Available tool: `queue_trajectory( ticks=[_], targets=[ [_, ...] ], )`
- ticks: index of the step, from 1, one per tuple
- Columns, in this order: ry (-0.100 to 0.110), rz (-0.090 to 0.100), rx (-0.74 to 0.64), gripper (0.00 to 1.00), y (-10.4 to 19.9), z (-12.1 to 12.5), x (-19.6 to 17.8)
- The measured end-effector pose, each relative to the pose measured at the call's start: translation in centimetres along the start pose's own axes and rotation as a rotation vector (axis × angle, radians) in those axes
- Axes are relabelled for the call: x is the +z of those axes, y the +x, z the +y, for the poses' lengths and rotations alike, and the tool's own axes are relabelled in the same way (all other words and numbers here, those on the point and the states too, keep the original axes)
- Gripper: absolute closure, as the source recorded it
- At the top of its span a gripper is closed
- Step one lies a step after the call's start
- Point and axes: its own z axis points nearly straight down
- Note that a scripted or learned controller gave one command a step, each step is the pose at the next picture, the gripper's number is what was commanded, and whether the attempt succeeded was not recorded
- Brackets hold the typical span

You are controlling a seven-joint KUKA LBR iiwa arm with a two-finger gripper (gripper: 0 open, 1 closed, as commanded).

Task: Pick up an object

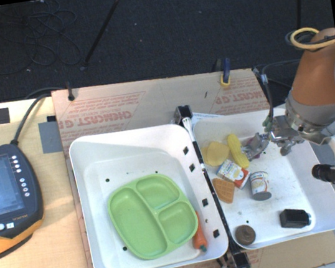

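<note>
From my remote station: the gripper (259, 145) hangs low over the right bin (331, 214), its tip just beside the yellow banana-like piece (237, 149); whether its fingers are apart or together I cannot tell, as the tip is blurred. The arm (314, 85) reaches in from the right, orange band above the wrist. Farther left, the green divided plate (152, 214) lies in the left bin (92, 174).

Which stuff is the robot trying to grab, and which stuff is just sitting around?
For the job, in the right bin:
gripper
yellow banana
small can
black block
brown round piece

Just lying about:
green divided plate in the left bin
carrot
control tablet
</note>
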Motion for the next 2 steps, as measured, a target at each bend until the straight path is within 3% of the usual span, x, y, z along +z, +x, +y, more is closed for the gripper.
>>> queue_trajectory(
  ticks=[1,2],
  targets=[
    [-0.005,0.002,0.000,0.00,0.6,2.7,10.8],
    [-0.013,-0.003,0.006,0.00,3.3,-7.0,10.1]
  ],
)
